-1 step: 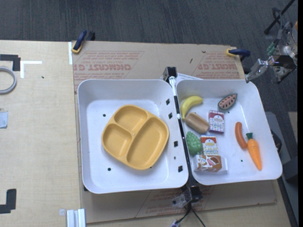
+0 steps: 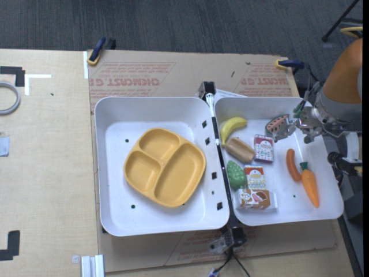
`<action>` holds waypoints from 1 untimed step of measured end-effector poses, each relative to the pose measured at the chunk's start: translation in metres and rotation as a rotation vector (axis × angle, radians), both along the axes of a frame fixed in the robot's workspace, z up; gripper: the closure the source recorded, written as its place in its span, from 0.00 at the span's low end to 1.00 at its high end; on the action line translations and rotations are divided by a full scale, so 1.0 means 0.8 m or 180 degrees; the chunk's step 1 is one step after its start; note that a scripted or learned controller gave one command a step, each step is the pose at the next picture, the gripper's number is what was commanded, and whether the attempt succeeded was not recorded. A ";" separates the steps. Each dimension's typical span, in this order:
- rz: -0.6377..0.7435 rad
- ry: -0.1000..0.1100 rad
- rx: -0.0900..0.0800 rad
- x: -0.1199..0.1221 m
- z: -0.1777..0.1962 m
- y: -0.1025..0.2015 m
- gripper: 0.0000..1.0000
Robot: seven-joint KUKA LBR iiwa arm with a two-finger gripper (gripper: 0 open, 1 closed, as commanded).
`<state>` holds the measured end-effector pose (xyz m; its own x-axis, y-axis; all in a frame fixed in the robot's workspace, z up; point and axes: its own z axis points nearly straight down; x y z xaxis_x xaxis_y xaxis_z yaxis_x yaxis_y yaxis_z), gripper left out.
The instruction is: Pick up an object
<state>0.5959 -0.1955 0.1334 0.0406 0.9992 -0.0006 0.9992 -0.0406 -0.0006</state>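
Hovering at the right bin's (image 2: 331, 209) far right edge: end effector (image 2: 288, 126), fingers closing on a small grey-and-red object (image 2: 277, 125), lifting it just above the banana (image 2: 231, 127) and carton (image 2: 263, 149).

Place: a robotics lab or test cell
Tabletop (image 2: 40, 172): bare wood with black tape marks at its left edge; printed cardboard sheet (image 2: 190, 74) clamped at the far corners
Floor: dark grey carpet (image 2: 190, 10) beyond the far edge
Rig: cables (image 2: 228, 258) at the near edge
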 end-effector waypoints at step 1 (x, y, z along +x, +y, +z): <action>0.1130 -0.0027 -0.0008 -0.026 -0.047 0.013 0.00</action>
<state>0.5753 -0.1849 0.0962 -0.3093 0.9509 -0.0041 0.9509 0.3093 0.0075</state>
